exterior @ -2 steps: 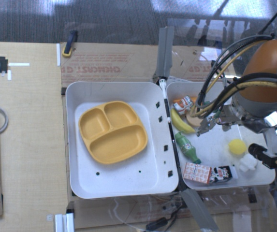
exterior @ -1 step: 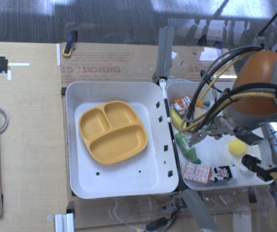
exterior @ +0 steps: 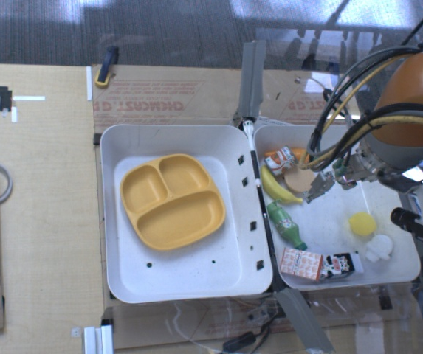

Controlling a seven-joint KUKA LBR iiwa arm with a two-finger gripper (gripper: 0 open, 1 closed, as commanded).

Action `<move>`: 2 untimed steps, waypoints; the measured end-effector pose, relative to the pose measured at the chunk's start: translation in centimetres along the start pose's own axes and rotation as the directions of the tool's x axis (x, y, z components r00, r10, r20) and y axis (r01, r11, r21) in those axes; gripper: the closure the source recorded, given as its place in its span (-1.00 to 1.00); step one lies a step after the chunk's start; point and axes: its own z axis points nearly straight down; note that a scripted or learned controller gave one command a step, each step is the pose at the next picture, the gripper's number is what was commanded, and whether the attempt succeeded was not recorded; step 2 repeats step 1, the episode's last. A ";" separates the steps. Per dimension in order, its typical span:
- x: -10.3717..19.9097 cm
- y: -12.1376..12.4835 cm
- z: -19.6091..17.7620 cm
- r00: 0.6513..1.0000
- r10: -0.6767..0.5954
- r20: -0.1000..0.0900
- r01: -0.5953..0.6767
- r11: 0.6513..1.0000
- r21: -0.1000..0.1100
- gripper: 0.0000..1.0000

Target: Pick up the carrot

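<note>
The carrot (exterior: 278, 158), a short orange piece with a pale patch, lies near the far left corner of the right bin (exterior: 399, 273). It sits just above a yellow banana (exterior: 279, 188) and beside a flat brown round piece (exterior: 298, 178). My gripper (exterior: 317, 186) hangs low over the bin's left half, to the right of and slightly nearer than the carrot. It is right at the edge of the brown piece. Nothing shows in its grasp. The wrist and cables hide part of the bin behind it.
A green bottle (exterior: 286, 226) lies below the banana. A yellow lemon (exterior: 362, 223), a white lump (exterior: 379, 248), a red-and-white carton (exterior: 301, 264) and a small dark carton (exterior: 340, 263) lie at the near right. The left bin (exterior: 115, 220) holds a yellow divided plate (exterior: 172, 200).
</note>
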 end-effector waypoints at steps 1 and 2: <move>-0.3 2.0 3.9 0.997 -0.080 -0.001 0.080 0.997 0.000 -1.00; -0.3 2.0 3.9 0.997 -0.080 -0.001 0.080 0.997 0.000 -1.00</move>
